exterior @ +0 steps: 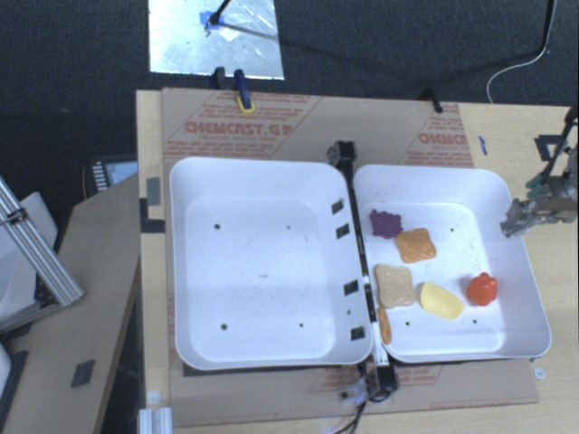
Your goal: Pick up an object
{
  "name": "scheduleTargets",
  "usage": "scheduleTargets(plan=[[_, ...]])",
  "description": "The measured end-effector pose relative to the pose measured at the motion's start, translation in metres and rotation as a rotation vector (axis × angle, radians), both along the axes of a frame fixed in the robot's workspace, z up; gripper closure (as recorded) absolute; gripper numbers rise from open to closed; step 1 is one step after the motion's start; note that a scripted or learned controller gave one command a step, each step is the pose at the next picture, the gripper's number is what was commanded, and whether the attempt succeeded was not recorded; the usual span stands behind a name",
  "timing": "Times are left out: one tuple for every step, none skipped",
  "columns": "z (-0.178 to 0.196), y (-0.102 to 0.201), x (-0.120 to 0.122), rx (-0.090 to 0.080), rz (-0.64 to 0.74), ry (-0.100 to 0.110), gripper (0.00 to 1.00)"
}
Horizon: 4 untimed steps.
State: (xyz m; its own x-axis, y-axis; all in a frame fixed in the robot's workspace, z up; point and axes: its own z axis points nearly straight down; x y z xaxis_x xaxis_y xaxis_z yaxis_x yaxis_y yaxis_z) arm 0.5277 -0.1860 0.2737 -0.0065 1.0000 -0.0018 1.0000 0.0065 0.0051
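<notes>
The right bin (pixel 488 186) holds several small toy foods. A purple piece (pixel 386 223) lies by the bin's left wall, and an orange waffle-like piece (pixel 416 244) sits just right of it. Nearer the front are a beige bread slice (pixel 394 285), a yellow piece (pixel 441 300) and a red pepper-like piece (pixel 482 288). A thin orange piece (pixel 384 324) lies against the divider. My gripper (pixel 520 220) hangs at the right bin's right rim, well right of the orange piece and above the red one, with nothing seen in it.
The left bin (pixel 194 188) stands beside the right one on a cardboard sheet (pixel 271 120). A shiny foil sheet (pixel 215 25) lies at the back on the dark floor. A metal frame (pixel 36 251) stands at the far left.
</notes>
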Motion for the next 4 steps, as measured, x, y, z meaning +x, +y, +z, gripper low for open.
scheduleTargets(plan=[[0.151, 0.049, -0.04, -0.001, 0.002, -0.016, 1.0], [0.266, 0.126, -0.04, 0.002, 0.006, -0.013, 1.0], [0.225, 0.219, -0.028, 0.004, 0.007, 0.005, 1.0], [0.263, 0.299, -0.015, 0.005, 0.005, 0.0, 1.0]])
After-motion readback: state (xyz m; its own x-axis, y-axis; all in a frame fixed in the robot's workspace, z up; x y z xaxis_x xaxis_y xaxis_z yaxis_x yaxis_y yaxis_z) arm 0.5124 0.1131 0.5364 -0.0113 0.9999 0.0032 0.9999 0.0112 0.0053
